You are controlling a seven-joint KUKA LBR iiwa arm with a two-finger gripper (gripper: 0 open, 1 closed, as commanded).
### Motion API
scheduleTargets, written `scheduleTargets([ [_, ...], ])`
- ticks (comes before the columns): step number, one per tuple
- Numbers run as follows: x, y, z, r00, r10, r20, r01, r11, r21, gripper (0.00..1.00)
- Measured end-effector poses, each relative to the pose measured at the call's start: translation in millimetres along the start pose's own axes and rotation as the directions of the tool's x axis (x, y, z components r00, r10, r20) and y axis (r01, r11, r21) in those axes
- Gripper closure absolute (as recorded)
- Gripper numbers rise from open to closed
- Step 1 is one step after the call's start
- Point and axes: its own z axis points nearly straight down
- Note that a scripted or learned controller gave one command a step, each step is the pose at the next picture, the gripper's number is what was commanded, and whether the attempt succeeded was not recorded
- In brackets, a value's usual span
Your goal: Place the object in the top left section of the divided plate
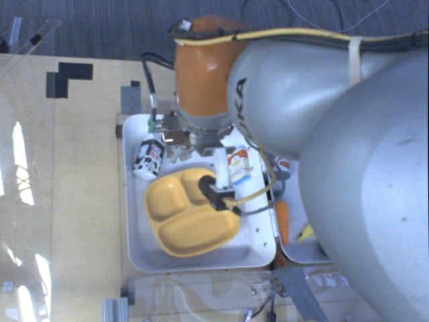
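A yellow divided plate (191, 232) lies in the left bin (137, 247), with two small sections at its far side and one large section nearer the front. A black-and-white cow-patterned object (149, 158) lies just beyond the plate's top left section, by the bin's left wall. My gripper (177, 146) hangs under the orange wrist band, above the bin's far part, right beside the cow-patterned object. A small white, orange and blue carton (238, 167) lies to the right of the gripper, beyond the plate's right corner. The arm hides the bin's far right corner.
In the right bin an orange carrot (282, 221) lies along the left wall, and a small yellow item (305, 233) sits beside it. A red-and-white thing (283, 165) shows farther back. The grey arm covers most of the right bin.
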Motion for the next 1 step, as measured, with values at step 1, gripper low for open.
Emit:
scheduleTargets([
  [1,-38.2,-66.0,1.6,0.990,-0.144,0.000,0.144,0.990,-0.002,1.00],
])
